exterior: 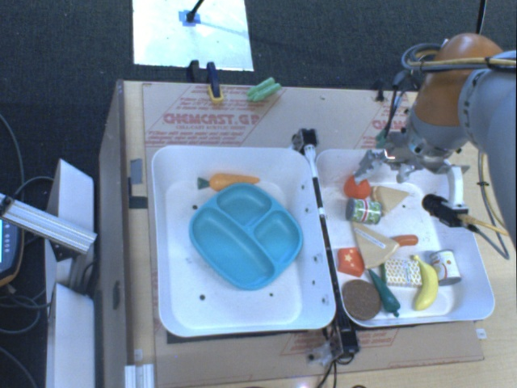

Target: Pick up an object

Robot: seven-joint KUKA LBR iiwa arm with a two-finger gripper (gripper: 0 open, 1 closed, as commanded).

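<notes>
- Left bin [174, 241]: holds a blue divided plate [245, 234] near its middle, with a toy carrot [230, 181] lying just beyond the plate's far edge.
- Right bin [477, 285]: crowded. A red tomato-like piece [357, 188] sits at the far left, a small can [364, 211] just in front of it, and a pale wedge [390, 196] beside both.
- Nearer the front: a tan wedge [374, 245], a red square piece [350, 261], a brown disc [361, 298], a green-handled tool [383, 290], a banana [425, 282] and a small patterned box [402, 272], packed closely.
- Gripper [386, 162] hangs over the right bin's far end, close above the red piece and pale wedge; fingers apart, nothing between them.
- Counter [242, 115]: a green item [263, 90] lies at the far edge.
</notes>
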